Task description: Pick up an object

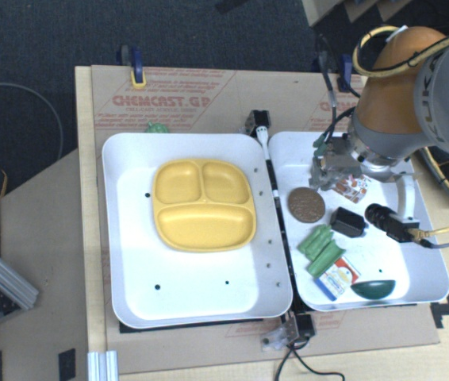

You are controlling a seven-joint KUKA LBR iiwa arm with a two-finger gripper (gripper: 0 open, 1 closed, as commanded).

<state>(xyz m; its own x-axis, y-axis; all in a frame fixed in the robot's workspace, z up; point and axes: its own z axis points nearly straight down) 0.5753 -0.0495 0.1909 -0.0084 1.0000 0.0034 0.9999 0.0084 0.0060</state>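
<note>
**Gripper low in right bin; finger state unconfirmed**

The gripper (337, 175) sits low in the right bin (424, 280), at a small red-and-white packet (354, 186) near the bin's upper middle. Whether it is spread or pressed together, I cannot tell. Judged light, thin and crinkly, likely slippery; best taken across its narrow edges. Nearby lie 1 brown disc (307, 205), 2 green pieces (320, 248) and a black block (348, 221). The left bin (129, 276) holds a yellow divided plate (204, 205).

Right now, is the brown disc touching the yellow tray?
Apart. The camera view shows the brown disc in the right bin and the yellow tray in the left.
</note>
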